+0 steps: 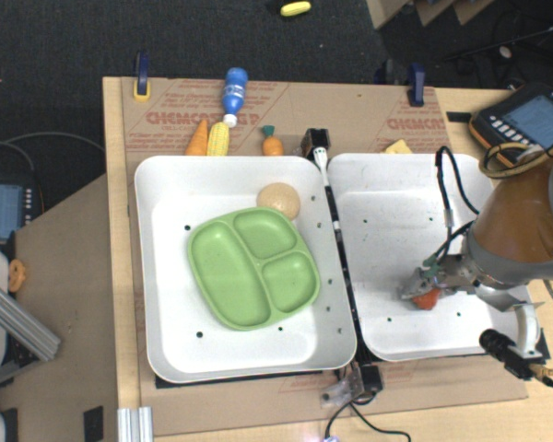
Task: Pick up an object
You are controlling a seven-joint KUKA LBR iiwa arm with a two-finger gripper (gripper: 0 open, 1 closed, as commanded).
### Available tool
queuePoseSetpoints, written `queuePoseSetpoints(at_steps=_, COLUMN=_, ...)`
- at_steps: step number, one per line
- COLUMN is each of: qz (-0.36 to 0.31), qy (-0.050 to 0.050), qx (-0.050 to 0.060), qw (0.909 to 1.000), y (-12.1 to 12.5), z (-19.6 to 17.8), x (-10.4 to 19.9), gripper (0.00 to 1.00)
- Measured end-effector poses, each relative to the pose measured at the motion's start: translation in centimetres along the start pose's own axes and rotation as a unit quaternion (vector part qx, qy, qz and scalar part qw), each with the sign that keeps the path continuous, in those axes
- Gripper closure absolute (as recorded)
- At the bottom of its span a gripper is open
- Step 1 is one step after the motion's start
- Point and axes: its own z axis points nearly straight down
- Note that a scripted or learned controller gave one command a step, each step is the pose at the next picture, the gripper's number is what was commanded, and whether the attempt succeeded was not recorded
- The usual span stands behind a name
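Gripper: the grey metal gripper (424, 288) is low in the right white bin (387, 247)
Fingers: I cannot tell
Object: a small red-orange thing (427, 299) lies right under it

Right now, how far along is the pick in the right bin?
Done: the arm has reached into the right bin, and its gripper sits low over a small red-orange object on the bin floor. In hand: closing on that object; whether it is actually gripped cannot be told from this view. Left: the lift, since the object looks to be down in the bin. The green divided plate and the tan round object lie in the left bin.
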Motion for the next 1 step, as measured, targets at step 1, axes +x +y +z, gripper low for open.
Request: queuePoseSetpoints(at_steps=1, qz=-0.005, qy=0.001, qx=-0.004, qw=1.0, y=4.59, z=-9.5, x=7.88, gripper=1.0)
